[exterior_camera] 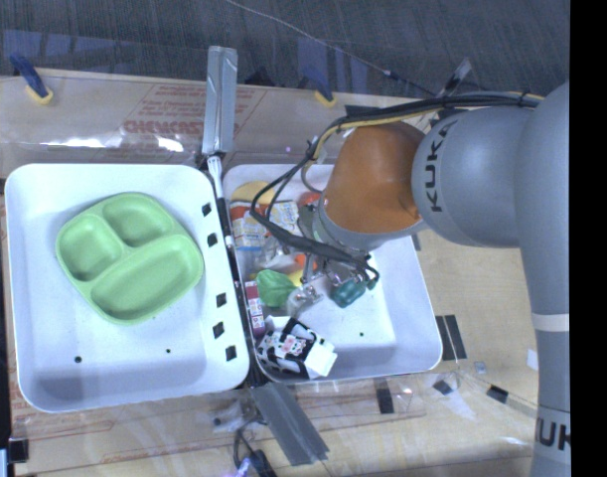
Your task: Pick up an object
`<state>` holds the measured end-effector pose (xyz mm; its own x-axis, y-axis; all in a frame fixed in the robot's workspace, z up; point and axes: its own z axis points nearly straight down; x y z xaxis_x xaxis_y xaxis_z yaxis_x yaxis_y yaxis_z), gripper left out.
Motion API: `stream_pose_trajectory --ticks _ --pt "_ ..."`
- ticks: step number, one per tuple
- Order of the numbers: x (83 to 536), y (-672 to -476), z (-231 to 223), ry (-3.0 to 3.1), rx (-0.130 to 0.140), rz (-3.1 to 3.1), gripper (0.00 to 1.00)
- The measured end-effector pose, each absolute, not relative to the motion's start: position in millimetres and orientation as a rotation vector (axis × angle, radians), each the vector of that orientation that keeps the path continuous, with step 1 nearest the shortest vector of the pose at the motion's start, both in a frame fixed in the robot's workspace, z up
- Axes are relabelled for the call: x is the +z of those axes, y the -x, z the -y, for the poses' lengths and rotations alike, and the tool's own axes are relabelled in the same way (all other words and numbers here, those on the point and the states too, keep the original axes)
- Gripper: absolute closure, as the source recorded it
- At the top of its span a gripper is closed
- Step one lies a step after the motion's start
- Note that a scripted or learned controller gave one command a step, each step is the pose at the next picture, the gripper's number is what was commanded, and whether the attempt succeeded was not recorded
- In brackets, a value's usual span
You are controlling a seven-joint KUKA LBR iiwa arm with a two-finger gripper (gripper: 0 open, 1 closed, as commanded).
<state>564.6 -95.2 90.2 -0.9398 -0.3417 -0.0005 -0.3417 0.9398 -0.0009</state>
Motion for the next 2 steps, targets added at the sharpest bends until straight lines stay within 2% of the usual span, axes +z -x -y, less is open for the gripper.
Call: stream_pose_trajectory --ticks 1,2 --pt "101 -567.2 94 0.551 0.000 -3.089 1.00" --pt "209 -573.8 31 0.730 -0.001 -3.049 1.00"
